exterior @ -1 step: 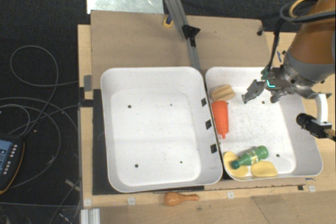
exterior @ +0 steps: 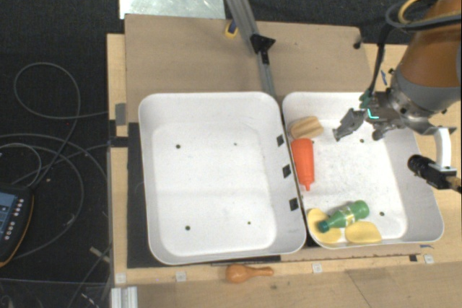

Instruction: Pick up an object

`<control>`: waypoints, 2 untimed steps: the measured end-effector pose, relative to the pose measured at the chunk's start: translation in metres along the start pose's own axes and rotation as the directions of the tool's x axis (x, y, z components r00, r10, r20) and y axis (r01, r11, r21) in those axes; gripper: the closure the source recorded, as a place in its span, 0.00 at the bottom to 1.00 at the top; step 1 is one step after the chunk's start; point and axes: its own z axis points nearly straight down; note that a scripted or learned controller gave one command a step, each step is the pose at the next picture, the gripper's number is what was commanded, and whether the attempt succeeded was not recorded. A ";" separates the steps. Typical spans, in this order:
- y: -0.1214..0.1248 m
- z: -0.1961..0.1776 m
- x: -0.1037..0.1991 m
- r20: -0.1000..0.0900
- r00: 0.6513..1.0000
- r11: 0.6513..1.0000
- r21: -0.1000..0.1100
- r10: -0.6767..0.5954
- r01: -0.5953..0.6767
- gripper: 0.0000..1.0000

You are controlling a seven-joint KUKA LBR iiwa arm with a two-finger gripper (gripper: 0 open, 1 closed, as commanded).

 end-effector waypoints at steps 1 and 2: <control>-0.003 0.055 -0.010 0.000 1.000 1.000 0.005 0.004 -0.004 0.00; -0.010 0.100 -0.005 -0.001 1.000 1.000 0.005 0.003 -0.003 0.00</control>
